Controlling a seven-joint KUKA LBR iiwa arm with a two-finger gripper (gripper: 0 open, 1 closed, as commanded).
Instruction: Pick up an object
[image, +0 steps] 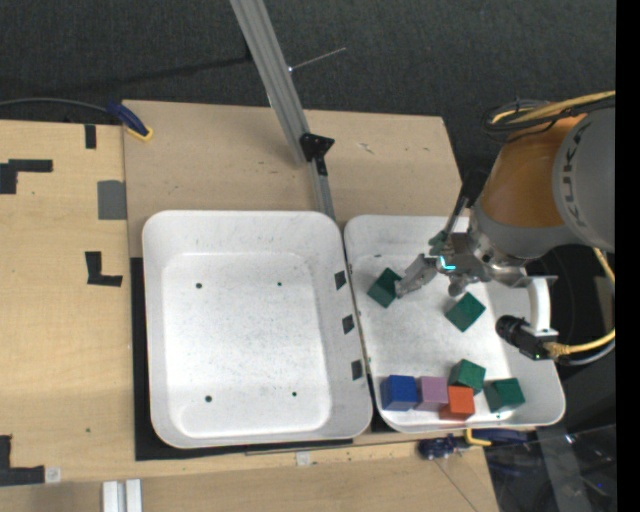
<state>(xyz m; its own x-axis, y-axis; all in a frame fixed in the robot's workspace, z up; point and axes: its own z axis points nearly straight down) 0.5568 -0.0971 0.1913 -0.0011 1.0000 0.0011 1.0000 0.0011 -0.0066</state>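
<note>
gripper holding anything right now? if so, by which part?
Nothing held. The gripper is open over the right bin, one green block beside one finger, another beside the other.

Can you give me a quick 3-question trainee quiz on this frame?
1. True or false: every block lies in the right bin.
2. Which block sits nearest the gripper's left finger? A) blue block B) green block C) orange block
3. What colour is the block between the blue and orange ones?

Key: 1 true. 2 B. 3 purple: the purple block.
</note>
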